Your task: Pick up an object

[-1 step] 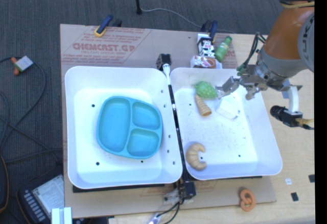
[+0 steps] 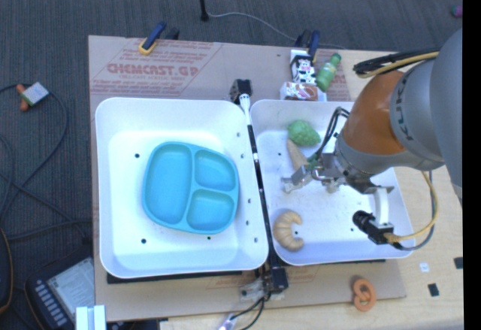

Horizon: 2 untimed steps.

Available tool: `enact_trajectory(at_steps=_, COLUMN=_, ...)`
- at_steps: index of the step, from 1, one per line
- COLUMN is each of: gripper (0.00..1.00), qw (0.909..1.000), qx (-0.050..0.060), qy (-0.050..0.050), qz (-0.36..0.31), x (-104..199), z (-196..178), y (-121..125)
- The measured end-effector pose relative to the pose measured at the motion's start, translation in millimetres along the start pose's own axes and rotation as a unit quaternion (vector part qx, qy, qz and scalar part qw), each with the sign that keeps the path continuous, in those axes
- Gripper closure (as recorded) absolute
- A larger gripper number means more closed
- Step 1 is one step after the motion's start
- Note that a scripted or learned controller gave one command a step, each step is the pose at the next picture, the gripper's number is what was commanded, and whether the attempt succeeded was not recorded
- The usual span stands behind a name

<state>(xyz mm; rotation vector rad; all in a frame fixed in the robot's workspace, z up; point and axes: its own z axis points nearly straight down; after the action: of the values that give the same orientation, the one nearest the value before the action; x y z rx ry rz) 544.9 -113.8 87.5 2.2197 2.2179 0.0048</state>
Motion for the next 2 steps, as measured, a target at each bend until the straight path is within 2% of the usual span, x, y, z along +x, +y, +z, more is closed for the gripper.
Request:
enact_trajectory(at_steps=1, gripper=0.00, qw=1.0000, qx=-0.002, qy=-0.001, qz=-0.001, x=15.9, z=0.4, y=96.1)
enact_trajectory(at_steps=2, gripper=1.00, qw=1.0000, qx=-0.002, qy=-0.002, qz=-0.002, x=15.0, z=-10.1, y=96.3)
